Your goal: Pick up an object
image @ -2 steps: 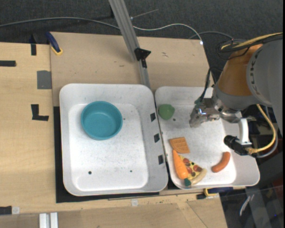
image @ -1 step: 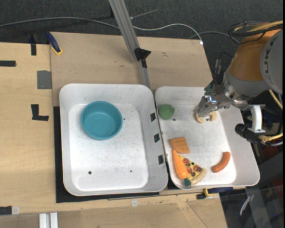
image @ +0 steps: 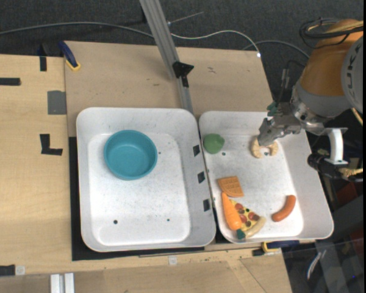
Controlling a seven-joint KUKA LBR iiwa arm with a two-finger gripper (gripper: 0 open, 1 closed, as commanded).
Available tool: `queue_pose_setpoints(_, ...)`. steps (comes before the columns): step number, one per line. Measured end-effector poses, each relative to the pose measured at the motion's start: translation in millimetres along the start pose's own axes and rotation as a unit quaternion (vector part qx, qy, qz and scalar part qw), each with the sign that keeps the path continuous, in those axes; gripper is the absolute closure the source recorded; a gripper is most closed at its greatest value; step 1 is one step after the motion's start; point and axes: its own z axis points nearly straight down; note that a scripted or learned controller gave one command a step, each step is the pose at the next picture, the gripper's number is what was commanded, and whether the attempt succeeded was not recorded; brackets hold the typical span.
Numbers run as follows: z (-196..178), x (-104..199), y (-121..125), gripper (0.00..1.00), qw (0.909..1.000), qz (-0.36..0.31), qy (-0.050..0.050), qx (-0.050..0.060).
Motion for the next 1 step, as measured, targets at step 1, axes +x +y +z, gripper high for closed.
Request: queue_pose_setpoints(1, -8.5, 53.2, 1.7, 1.0, 1.0, -0.003, 0.001, 0.001)
